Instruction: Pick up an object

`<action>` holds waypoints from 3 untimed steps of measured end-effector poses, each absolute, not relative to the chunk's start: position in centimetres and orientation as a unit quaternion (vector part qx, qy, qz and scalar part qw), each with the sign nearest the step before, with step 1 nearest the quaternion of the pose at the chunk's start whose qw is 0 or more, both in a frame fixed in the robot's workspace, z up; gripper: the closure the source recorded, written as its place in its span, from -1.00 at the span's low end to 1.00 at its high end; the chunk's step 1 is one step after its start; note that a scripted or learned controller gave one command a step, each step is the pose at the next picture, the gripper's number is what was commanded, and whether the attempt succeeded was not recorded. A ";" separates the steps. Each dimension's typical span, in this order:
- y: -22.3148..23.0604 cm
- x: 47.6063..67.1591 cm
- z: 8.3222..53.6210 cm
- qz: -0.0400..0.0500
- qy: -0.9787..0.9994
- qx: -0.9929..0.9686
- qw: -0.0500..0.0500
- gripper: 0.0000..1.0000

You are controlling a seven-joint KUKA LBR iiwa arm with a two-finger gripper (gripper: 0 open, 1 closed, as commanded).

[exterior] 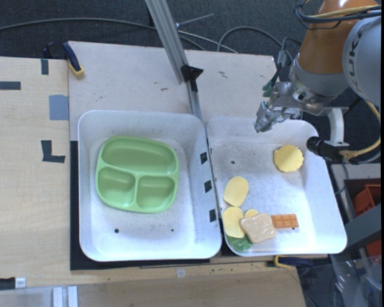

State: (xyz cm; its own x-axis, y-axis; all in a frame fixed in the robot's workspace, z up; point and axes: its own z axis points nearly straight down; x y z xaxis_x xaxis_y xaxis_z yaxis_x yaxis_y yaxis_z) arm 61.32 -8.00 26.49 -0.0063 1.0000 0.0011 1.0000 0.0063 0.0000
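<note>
claw over right bin's far rim, nothing visibly held, finger state unclear | round yellow piece nearest, just right | risk: descent hits rim, missing piece

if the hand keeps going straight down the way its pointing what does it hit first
Probably bare floor of the right bin, near its far rim. The hand points down there; the round yellow piece lies off to the side. Depth is unclear.
</note>
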 end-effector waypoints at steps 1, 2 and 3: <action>-2.9 60.7 24.5 0.001 -0.709 -0.705 0.001 1.00; 2.2 59.9 24.7 0.001 -0.710 -0.705 0.001 1.00; 7.5 59.5 24.6 0.000 -0.710 -0.705 0.001 1.00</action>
